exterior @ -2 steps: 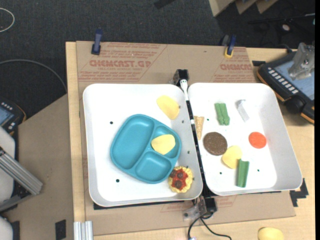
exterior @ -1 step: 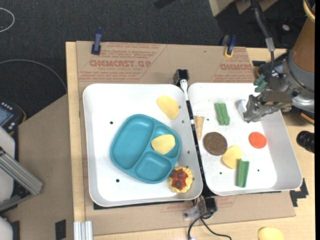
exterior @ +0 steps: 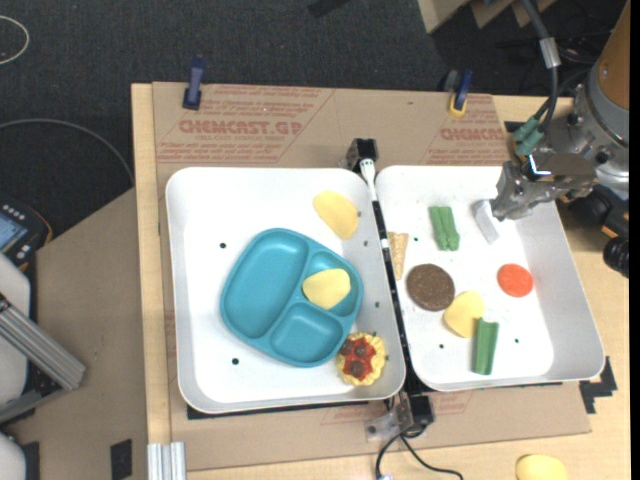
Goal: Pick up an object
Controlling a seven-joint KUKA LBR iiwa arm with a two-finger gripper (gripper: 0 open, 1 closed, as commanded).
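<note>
While pincer [exterior: 490,218] hovers over right bin [exterior: 570,298] | grip state unclear | green block [exterior: 443,227] just beside it

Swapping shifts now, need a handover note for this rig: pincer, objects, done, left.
Pincer: low over the right bin's upper area, near the upper green piece; nothing seen between its fingers.
Right bin: brown disc, orange disc, yellow piece, lower green piece.
Left bin: blue divided plate carrying a yellow piece.
Done: no pick yet.
Left: grasp and lift one object.
</note>
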